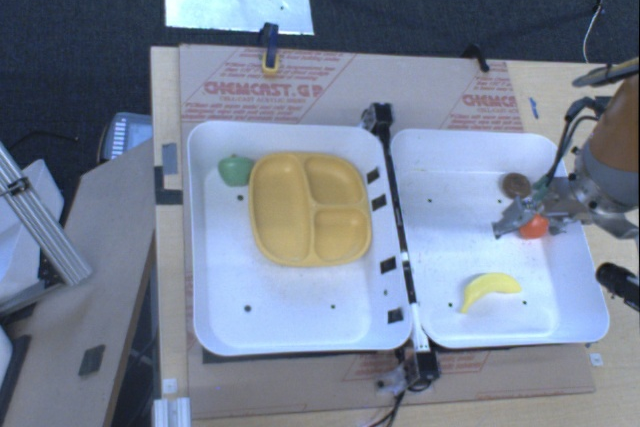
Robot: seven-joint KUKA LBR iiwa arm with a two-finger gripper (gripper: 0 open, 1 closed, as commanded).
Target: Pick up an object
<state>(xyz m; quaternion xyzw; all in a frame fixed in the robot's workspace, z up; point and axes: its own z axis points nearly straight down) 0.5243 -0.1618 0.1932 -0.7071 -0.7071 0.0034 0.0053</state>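
Observation:
My gripper (516,218) is low in the right bin (450,315), near its right side, reaching in from the right. A small orange-red ball (536,228) lies right against the gripper, partly covered by it. Whether the ball is gripped or just lies under it is unclear. A brown round object (516,184) sits just behind the gripper. A yellow banana (488,290) lies toward the front of the same bin, apart from the gripper.
The left bin (215,315) holds a yellow divided plate (308,208) and a green apple-like object (234,169) at its back left. A black divider (392,215) runs between the bins. Cables hang by the arm at the right edge.

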